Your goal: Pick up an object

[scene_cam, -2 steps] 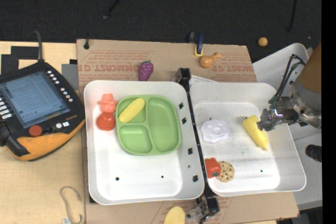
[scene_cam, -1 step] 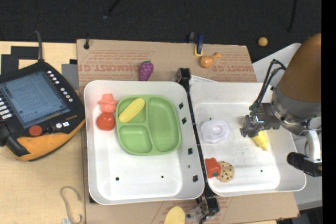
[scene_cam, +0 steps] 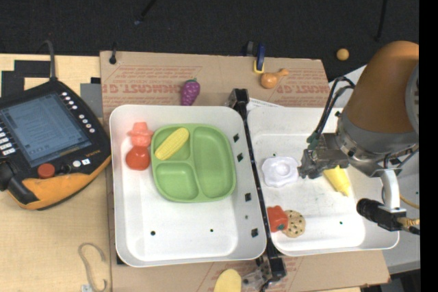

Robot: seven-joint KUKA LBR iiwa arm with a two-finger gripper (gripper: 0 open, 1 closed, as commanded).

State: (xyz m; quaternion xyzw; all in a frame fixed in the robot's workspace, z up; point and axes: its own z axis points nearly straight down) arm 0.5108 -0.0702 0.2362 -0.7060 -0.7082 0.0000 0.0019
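In the right bin [scene_cam: 342,232], a white cup-like piece [scene_cam: 279,171] lay just left of the claw [scene_cam: 311,164], which hung low over the bin floor; whether it was open or closed could not be told. A yellow piece [scene_cam: 338,179] lay just to its right. A red block [scene_cam: 276,219] and a cookie [scene_cam: 294,223] touched near the front edge. The left bin [scene_cam: 178,236] held a green divided plate [scene_cam: 198,164] with a corn cob [scene_cam: 170,143] in one compartment, and red and pink toys [scene_cam: 138,147] beside it.
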